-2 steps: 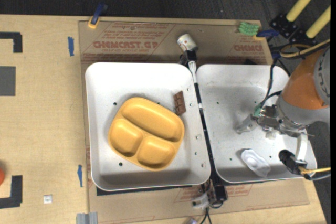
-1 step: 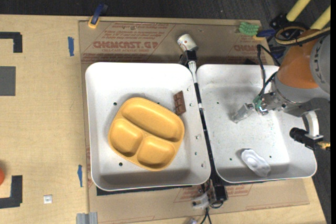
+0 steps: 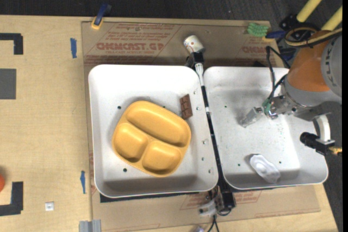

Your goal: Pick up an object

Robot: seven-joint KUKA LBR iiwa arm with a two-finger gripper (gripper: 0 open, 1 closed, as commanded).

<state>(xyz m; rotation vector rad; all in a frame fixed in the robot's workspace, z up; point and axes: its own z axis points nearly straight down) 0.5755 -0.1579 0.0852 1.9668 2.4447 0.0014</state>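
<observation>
The gripper [image 3: 251, 116] hangs over the middle of the right bin [image 3: 310, 174], its opening impossible to judge, while the white object [image 3: 265, 167] lies well nearer, so a straight descent here would likely close on bare bin floor.

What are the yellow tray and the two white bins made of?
The yellow tray looks like moulded plastic, smooth and slightly glossy: soft highlights run along its rounded compartment ridges. The left bin and right bin also look like thin formed plastic, matte white with rounded corners and a rolled rim; the right one shows grey scuffs. Painted metal cannot be ruled out.
</observation>
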